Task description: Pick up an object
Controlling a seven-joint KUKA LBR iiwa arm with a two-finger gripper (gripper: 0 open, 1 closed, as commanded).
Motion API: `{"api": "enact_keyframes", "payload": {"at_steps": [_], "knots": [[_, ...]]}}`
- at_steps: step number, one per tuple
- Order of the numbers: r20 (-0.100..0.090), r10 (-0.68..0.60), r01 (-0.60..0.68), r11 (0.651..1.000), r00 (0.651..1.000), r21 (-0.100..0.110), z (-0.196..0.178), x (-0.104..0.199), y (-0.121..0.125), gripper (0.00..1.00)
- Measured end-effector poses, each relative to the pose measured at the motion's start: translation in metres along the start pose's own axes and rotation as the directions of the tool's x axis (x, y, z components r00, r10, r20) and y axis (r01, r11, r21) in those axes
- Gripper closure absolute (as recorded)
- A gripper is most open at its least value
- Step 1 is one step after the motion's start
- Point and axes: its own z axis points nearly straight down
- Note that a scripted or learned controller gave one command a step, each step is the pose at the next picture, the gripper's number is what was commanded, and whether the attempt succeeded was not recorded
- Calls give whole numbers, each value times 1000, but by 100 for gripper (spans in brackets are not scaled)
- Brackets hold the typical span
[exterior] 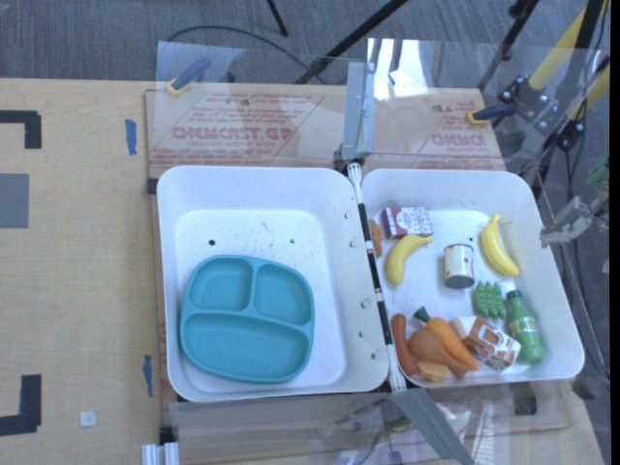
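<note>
Pincer [570,223] hangs by the right bin [438,176] rim; open or closed, I can't tell. Nothing's picked yet, I reckon. Next it must drop squarely over the can [458,264].

**A robotics lab test bench**

This is a lab set-up, not a home. Two shallow white bins [254,194] sit side by side on a plywood desk [68,260] marked with black corner marks [24,129] and blue tape tabs [131,136]. Clear acrylic sheets [247,129] printed with a maker's name stand behind them. Black tripod legs [387,13] cross grey carpet [145,8]. Toy food [450,342] fills one bin.
</note>
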Motion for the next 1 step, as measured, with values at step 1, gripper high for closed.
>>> {"api": "enact_keyframes", "payload": {"at_steps": [1], "knots": [[-1, -107, 107, 994, 994, 4, 23, 22, -1, 0]]}}
